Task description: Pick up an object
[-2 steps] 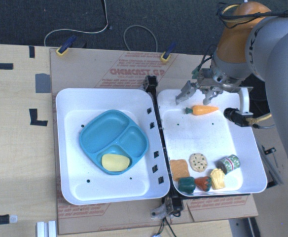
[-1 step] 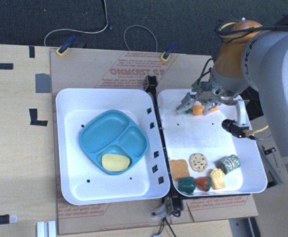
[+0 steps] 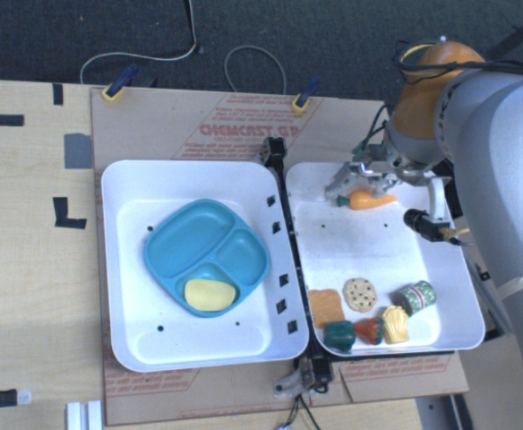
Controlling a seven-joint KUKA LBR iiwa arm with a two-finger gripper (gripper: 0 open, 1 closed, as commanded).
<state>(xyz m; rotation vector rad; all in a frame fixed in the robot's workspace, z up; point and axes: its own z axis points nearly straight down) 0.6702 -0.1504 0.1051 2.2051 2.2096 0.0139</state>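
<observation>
The pale wooden desk (image 3: 29, 267) carries a brown cardboard sheet (image 3: 235, 124) on which two shallow white plastic bins sit side by side, touching along a black clipped seam, probably so that things can be moved from one to the other.

The grey arm with its orange band (image 3: 423, 106) reaches in from the right and bends down over the far end of the right bin (image 3: 441, 267). Its end effector (image 3: 362, 183) hangs low, just at a small orange carrot-shaped toy (image 3: 371, 202), which lies on its side on the bin floor near the far wall. The carrot looks like the object being tried for; whether the metal tips are apart or closed around it I cannot tell.

In the left bin (image 3: 123, 240) a blue three-compartment plastic plate (image 3: 210, 249) lies tilted, a yellow oval piece (image 3: 210, 295) in its near compartment.

Along the near edge of the right bin gather a brown toast slice (image 3: 326, 306), a speckled round cookie (image 3: 359, 293), a green can (image 3: 417, 297), and small teal, red and yellow toys.
</observation>
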